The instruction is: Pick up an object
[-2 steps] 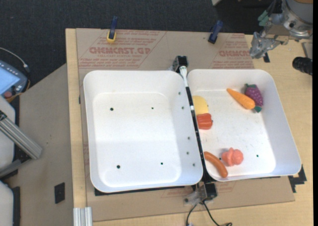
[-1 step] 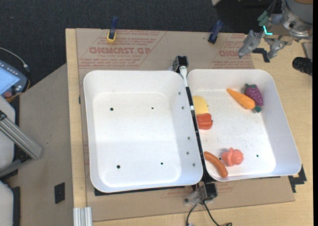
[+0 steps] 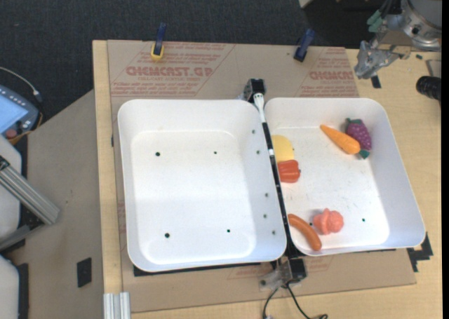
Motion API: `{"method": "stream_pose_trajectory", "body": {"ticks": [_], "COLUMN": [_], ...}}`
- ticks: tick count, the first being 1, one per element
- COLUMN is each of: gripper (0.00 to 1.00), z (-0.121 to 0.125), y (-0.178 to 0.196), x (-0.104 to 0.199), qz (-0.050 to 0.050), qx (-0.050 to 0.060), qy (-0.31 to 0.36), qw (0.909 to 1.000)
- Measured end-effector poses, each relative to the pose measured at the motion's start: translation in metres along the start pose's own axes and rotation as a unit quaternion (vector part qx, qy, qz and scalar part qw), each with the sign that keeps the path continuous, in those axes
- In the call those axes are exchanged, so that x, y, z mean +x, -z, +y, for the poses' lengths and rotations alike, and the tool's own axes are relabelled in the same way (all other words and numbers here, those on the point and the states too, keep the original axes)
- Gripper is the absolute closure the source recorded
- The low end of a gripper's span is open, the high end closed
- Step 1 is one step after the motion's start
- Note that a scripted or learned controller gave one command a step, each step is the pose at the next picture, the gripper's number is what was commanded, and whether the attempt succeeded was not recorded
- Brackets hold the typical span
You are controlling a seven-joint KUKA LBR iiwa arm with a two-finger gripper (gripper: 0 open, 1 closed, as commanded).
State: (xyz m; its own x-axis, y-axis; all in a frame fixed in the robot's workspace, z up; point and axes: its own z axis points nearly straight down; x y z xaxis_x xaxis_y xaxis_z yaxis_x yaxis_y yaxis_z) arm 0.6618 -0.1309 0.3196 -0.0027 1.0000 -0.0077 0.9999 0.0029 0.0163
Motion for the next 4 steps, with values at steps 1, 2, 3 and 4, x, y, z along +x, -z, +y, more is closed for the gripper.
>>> {"method": "stream_pose_trajectory", "body": {"ticks": [1,2,3,4], "gripper": [0.00,1.00,0.00,1.00], "z": [0.000,0.001,0.001,0.002], "y": [-0.001,0.011,0.010,0.021], "x": [0.000,0.000,0.000,0.000], "qz": [0.000,-0.001,-0.001,-0.002], "qx": [0.001,-0.002,-0.001,-0.003], "qy": [0.000,0.000,0.000,0.000], "qw": [1.0000,1.0000,1.0000,1.0000]}}
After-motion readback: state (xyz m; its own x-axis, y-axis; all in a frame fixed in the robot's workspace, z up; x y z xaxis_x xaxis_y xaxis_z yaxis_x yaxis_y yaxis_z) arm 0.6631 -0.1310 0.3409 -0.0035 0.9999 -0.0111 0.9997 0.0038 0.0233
